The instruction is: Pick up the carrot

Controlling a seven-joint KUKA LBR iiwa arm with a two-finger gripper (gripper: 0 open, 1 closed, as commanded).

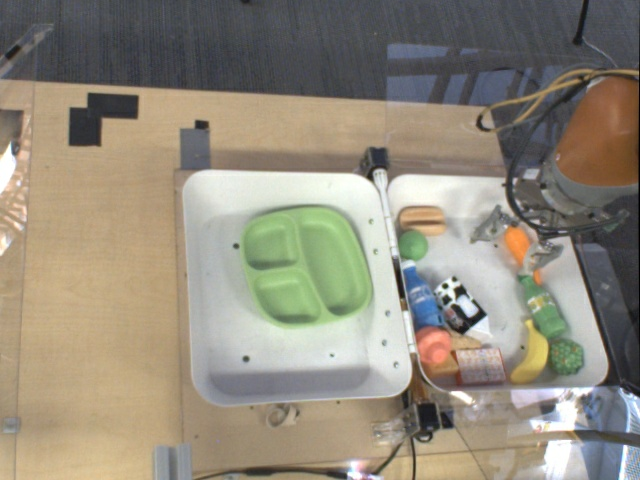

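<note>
The small orange carrot (516, 242) lies in the upper right part of the right bin (455, 190). My gripper (517, 239) hangs straight over it from the arm's orange band at the right edge. One metal fingertip (490, 227) sits left of the carrot and the other to its lower right. The fingers stand wider than the carrot, so the gripper is open and straddles it without clamping it.
The right bin also holds a burger bun (421, 218), a green ball (412, 244), a blue bottle (421, 303), a black-and-white toy (458, 303), a green bottle (541, 308), a banana (531, 353) and several other items. A green divided plate (304, 265) lies in the left bin (215, 298).
</note>
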